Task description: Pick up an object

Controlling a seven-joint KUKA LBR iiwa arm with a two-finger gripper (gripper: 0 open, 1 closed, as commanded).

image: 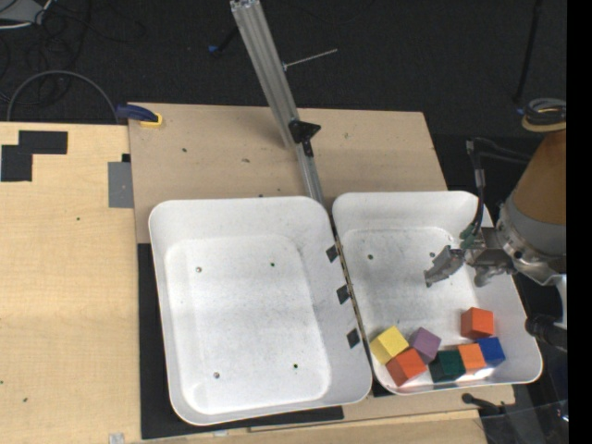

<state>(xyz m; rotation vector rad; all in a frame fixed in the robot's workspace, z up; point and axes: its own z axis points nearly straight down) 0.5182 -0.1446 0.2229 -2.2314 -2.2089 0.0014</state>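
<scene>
Several small blocks lie in the near corner of the right bin (pixel 398 213): a yellow block (pixel 389 342), a purple block (pixel 425 341), a red block (pixel 405 366), a green block (pixel 447 365), an orange block (pixel 472 355), a blue block (pixel 491 350) and another red-orange block (pixel 477 322) a little apart. My gripper (pixel 442 266) hangs over the middle right of this bin, above and behind the blocks, touching none of them. Nothing shows in its grasp.
The left bin (pixel 176 225) sits beside the right one, joined by black clips (pixel 340 292). A slanted aluminium bar (pixel 271 77) with a black clamp (pixel 303 131) rises behind the bins. A blue and yellow tool (pixel 139 114) lies at the bench's far left corner.
</scene>
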